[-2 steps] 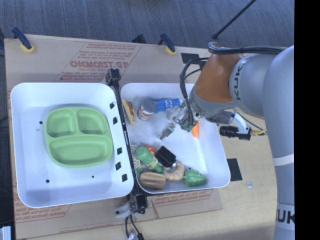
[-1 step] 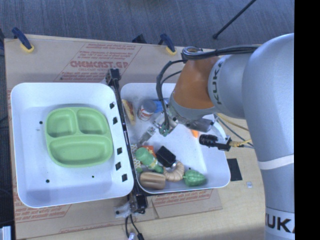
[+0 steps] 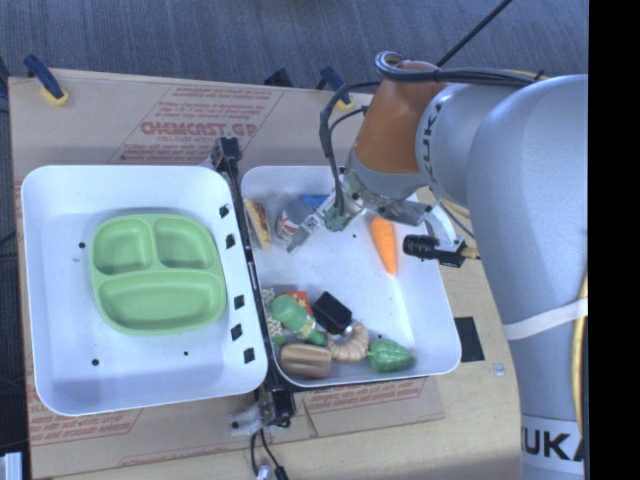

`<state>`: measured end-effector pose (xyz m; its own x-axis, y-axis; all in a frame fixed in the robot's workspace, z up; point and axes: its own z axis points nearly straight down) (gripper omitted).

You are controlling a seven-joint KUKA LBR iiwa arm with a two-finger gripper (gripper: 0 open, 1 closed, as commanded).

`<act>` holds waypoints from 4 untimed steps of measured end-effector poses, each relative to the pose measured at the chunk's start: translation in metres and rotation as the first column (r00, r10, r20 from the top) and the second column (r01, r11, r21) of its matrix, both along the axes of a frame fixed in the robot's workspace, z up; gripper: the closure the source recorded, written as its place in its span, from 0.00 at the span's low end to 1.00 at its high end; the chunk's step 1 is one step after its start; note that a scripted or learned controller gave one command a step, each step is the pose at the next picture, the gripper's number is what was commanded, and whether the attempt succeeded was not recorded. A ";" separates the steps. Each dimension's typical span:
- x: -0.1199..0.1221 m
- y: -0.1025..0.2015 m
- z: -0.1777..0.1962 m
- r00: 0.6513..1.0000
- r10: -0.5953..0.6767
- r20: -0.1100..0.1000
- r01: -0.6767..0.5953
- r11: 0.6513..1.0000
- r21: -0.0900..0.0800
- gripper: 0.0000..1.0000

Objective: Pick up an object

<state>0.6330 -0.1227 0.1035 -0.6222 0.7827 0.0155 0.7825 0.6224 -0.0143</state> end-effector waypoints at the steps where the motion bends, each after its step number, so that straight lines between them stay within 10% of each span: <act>1: -0.051 -0.048 0.001 0.993 -0.113 0.018 0.113 0.994 -0.004 0.00; 2: -0.063 -0.079 -0.012 0.977 -0.214 0.016 0.214 0.977 -0.004 0.00; 3: 0.015 -0.080 -0.002 0.971 -0.239 0.004 0.239 0.971 0.005 0.00; 4: 0.017 -0.082 0.009 0.972 -0.234 0.015 0.234 0.972 -0.002 1.00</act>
<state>0.6498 -0.2049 0.1127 -0.4220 0.9066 0.0050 0.9066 0.4220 -0.0037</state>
